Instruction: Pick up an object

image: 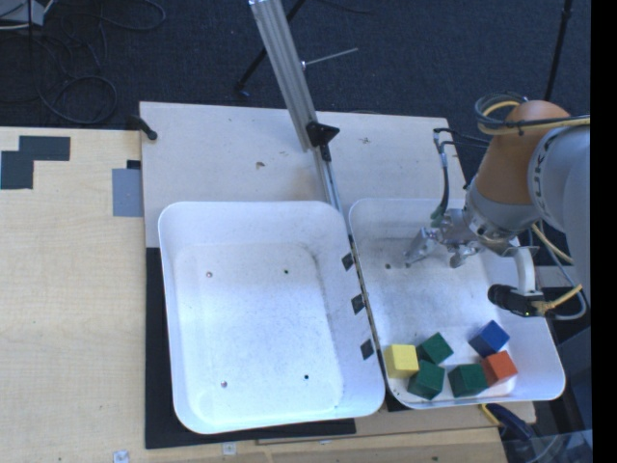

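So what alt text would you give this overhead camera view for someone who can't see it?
A grey robot arm's hand hovers over the right white bin, where six small blocks, yellow, three green, blue and orange, cluster at the near edge. The left white bin sits beside it.

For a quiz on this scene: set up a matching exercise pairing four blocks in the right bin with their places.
Things:
1. yellow block
2. blue block
3. orange block
4. gripper

Places:
A. nearest the divider between the bins
B. over the right bin's far part, away from the blocks
C. just in front of the blue block, by the near rim
D. farthest back of the right-hand blocks

Pairs: 1-A, 2-D, 3-C, 4-B
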